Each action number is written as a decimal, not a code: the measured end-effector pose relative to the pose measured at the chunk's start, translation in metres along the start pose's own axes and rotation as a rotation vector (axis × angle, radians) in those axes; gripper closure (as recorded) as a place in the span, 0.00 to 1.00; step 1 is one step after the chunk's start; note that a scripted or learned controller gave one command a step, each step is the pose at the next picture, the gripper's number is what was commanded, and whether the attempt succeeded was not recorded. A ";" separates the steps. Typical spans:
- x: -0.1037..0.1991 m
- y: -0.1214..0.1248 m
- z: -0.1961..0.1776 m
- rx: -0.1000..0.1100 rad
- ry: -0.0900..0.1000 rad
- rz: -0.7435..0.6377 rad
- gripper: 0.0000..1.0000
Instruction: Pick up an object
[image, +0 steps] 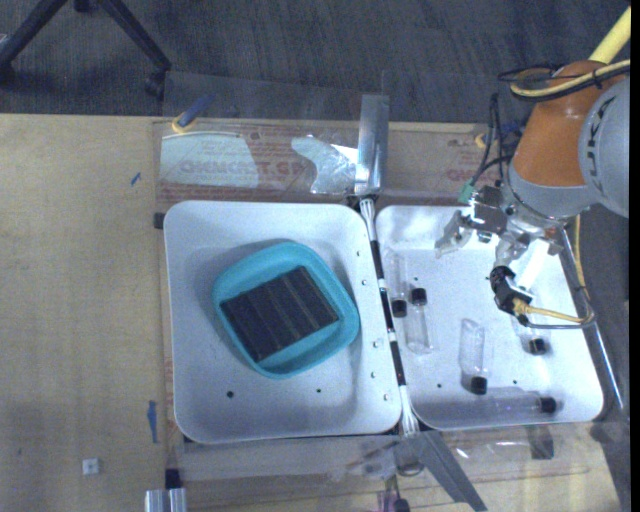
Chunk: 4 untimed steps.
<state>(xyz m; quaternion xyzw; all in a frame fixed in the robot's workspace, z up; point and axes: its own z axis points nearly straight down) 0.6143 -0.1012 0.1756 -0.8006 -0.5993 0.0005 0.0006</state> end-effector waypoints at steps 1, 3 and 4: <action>-0.021 -0.037 0.087 -0.010 0.002 -0.065 0.00; -0.105 -0.020 0.087 -0.006 0.004 -0.051 0.00; -0.062 -0.044 0.087 -0.008 0.003 -0.053 0.00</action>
